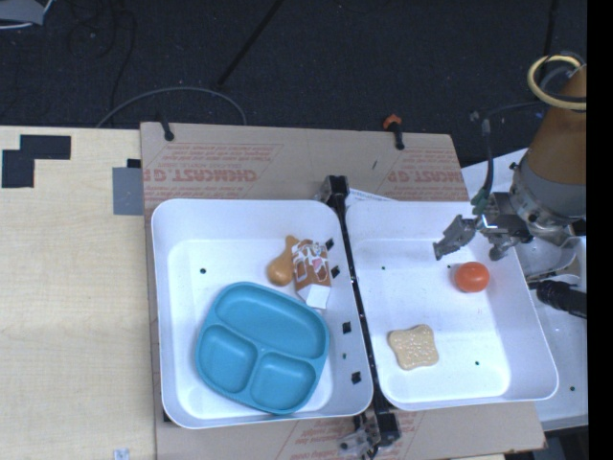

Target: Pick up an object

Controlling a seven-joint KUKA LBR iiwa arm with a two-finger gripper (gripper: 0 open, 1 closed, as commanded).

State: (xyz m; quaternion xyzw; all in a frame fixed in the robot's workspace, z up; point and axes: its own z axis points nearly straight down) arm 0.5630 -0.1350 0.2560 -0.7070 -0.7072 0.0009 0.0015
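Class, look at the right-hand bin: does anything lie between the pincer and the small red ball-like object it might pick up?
Nothing visible does. The pincer hangs just above and beside the red object, with bare bin floor between them. The tan biscuit-like piece lies further off, nearer the camera.

Pale wood worktop (67,295) across the left, marked with black blocks (34,157) and a grey square (125,189) near its far edge. Brown cardboard sheet (297,164) with reversed red print lying on top beneath two white bins, pinned at its far edge by a black clamp (167,130) and an orange-tipped one (394,126). Beyond, dark carpeted floor (316,46) crossed by thin black cables (168,94), dim against the evenly lit surface in front.
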